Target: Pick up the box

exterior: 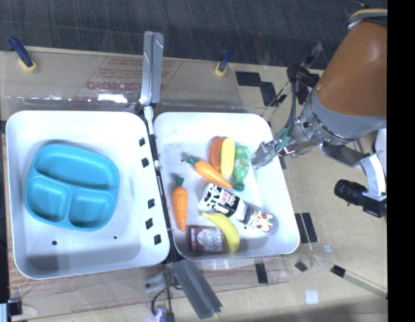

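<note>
While the box lies among toy food in the right bin, the pincer hovers at that bin's right rim; whether it is open, I cannot tell.

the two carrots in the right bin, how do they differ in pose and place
The carrot by the divider lies along the right bin's left wall, green top toward the far side; the middle carrot lies slantwise, its tip toward the cow-print box. The first has bare floor around it; the second is tucked against the green bottle and other produce. Both are orange with green tops.
</note>
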